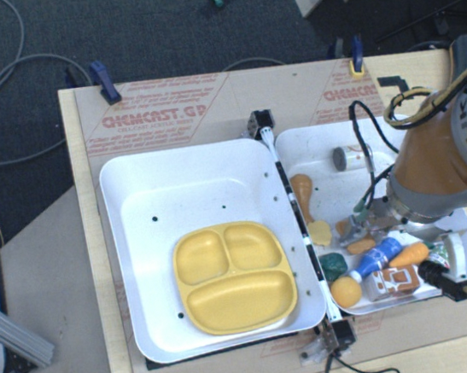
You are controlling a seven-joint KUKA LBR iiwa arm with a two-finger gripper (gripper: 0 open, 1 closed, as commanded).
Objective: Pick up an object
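Although the left bin [137, 238] carries just one thing, a yellow divided plate [233, 276] lying flat toward its near edge, the pickable clutter sits in the right bin [317, 139]. Along that bin's left wall lies a tan, pear-like piece [302, 191], with a pale yellow block [319, 232] just below it. At the near left corner a dark green item [333, 263] touches an orange ball [346, 291]. A small grey cylinder [341, 158] rests alone toward the far edge, well apart from the rest. Near the front edge a blue-and-white bottle [380, 257] lies tilted, beside an orange carrot-like piece [411, 254] and a brown-and-white package [393, 282].

The gripper [368, 221] is down in the middle of the right bin, just above the bottle and close to a small orange piece [361, 246]. The wrist hides its jaws, so whether they are spread or closed cannot be told, and nothing can be seen between them.

The likely risk is crowding: the items near the front edge touch one another, so a descent here could land a finger on top of one thing or nudge a neighbour, giving a glancing or double grasp. The round bottle could also roll out as the jaws close.
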